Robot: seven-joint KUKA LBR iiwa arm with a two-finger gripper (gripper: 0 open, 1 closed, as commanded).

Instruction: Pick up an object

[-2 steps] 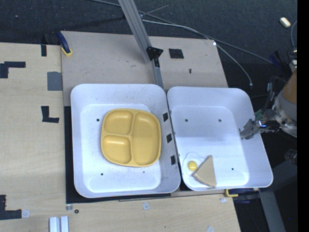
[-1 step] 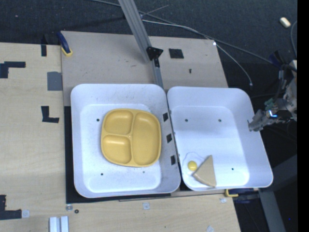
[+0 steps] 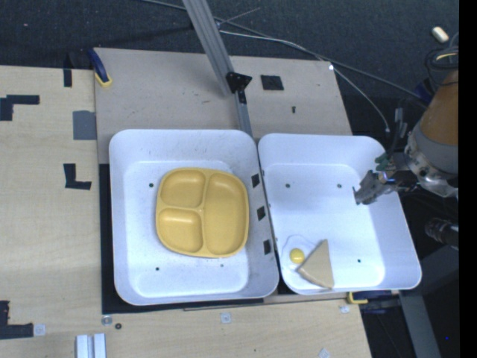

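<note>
A tan wedge-shaped piece (image 3: 319, 264) lies at the front of the right bin (image 3: 335, 155), with a small yellow ball (image 3: 297, 256) just to its left. A yellow three-compartment plate (image 3: 202, 212) lies in the left bin (image 3: 134, 200). My gripper (image 3: 368, 191) hangs over the right side of the right bin, well behind and to the right of the wedge. Nothing shows between its dark fingers.
A grey metal bar (image 3: 212, 39) slants down from the top to the gap between the bins. Cables run across the dark floor behind the bench. The arm's wrist (image 3: 436, 140) sits at the right edge.
</note>
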